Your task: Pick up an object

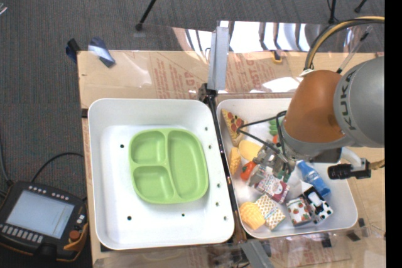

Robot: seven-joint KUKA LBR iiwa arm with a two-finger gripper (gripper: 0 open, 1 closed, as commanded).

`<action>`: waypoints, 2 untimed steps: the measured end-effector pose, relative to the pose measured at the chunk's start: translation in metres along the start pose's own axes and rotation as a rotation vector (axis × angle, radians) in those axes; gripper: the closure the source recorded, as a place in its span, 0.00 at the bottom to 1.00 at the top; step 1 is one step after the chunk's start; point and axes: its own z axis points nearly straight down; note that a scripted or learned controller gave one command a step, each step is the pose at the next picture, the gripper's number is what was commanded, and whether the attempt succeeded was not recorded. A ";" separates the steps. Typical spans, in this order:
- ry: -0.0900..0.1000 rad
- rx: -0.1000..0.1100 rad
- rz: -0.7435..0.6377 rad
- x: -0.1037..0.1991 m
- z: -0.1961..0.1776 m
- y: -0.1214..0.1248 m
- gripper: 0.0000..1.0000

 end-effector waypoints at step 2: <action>0.003 0.003 0.018 0.128 -0.089 0.073 1.00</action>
